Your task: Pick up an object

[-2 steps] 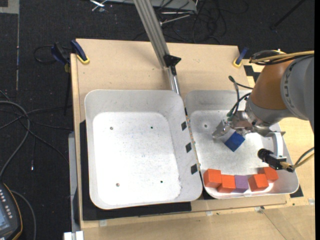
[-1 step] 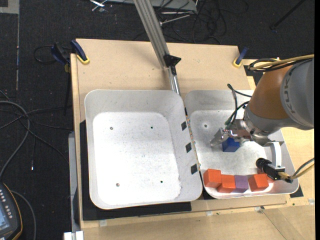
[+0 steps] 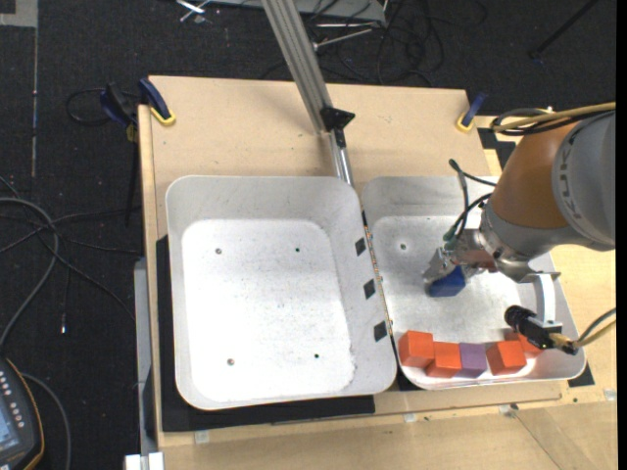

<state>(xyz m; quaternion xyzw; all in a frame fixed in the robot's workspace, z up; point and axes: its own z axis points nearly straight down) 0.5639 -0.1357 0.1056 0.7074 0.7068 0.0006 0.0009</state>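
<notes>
While a row of orange blocks (image 3: 431, 352) and one purple block (image 3: 473, 359) lies untouched along the near rim of the right bin (image 3: 411, 213), the gripper (image 3: 452, 265) hangs over that bin's middle with a blue block (image 3: 448, 282) directly under its tip; I cannot tell whether the block is grasped or lifted, so the pick looks under way, not finished. Beyond stand the left bin (image 3: 186, 204), the wooden bench (image 3: 255, 125) and a dark floor strewn with cables (image 3: 59, 253).
</notes>
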